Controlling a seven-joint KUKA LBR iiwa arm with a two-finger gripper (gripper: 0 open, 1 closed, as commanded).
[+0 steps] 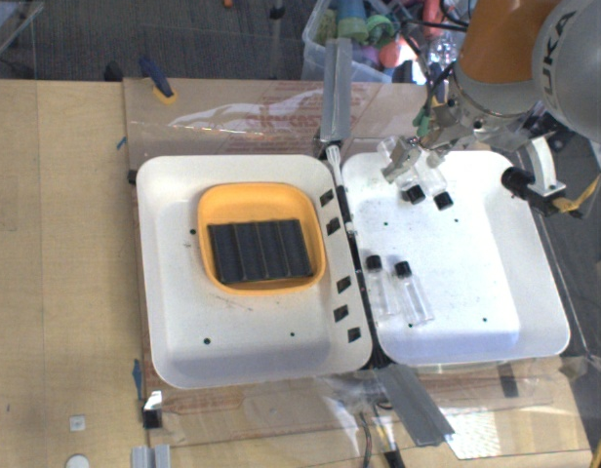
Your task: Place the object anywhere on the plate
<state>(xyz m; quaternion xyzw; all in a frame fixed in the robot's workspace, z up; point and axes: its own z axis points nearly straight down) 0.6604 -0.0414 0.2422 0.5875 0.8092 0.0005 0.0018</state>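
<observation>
The tool [427, 185] hangs over the right bin [535, 291] at its 11 o'clock, fingers spread and gripping nothing. Two clear vials [403, 289] lie near 7 o'clock. The plate [215, 203] already bears a dark block [260, 252]. Judged: picking stage; next, descend on a vial.

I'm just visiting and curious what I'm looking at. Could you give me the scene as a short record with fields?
Bins: two shallow white bins side by side
Left bin: holds a yellow plate
On the plate: a dark ribbed block
Right bin: two clear vials with black caps, lying near its left side
Gripper: over the right bin's upper part, its fingers apart with nothing seen between them
Arm: reaches in from the right
</observation>
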